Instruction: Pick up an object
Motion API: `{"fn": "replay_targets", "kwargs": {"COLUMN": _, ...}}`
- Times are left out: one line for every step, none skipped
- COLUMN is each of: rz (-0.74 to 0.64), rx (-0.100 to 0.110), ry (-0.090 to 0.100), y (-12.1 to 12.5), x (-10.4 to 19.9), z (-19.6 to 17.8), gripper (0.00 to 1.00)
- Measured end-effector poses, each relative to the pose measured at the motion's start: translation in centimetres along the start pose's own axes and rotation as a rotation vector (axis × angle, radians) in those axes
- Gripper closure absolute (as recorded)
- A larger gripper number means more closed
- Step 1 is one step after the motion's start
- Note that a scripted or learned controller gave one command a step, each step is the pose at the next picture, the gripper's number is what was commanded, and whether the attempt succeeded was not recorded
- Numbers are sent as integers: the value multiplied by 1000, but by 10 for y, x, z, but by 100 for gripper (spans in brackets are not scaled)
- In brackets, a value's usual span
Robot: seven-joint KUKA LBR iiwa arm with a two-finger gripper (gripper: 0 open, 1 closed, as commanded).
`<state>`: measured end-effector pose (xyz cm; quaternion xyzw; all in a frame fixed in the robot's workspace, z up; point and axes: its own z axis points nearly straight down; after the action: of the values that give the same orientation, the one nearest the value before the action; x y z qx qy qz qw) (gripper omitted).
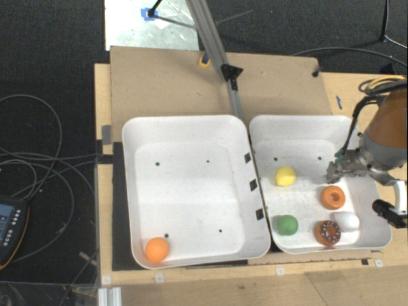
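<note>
White plastic, two bins on a bench: left bin [191, 132] and right bin [299, 129]. Gripper [336, 169] low over the right bin's far-right part, orange-banded arm [386, 127] entering from the right. Finger spread impossible to tell at this angle (nothing seen between them). Just below the gripper, an orange ring [333, 197]; further below, a white egg [346, 221] touching a brown donut [327, 233]. To the gripper's left, a yellow ball [285, 176]; below-left, a green ball [286, 224]. Well apart, in the left bin's near corner, an orange ball [157, 249].
</note>
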<state>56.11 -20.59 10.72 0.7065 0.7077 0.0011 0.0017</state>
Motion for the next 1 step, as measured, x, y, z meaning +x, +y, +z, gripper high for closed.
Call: {"fn": "replay_targets", "kwargs": {"rz": -1, "rx": 1, "ry": 0, "y": 6, "x": -8, "z": -55, "gripper": 100}}
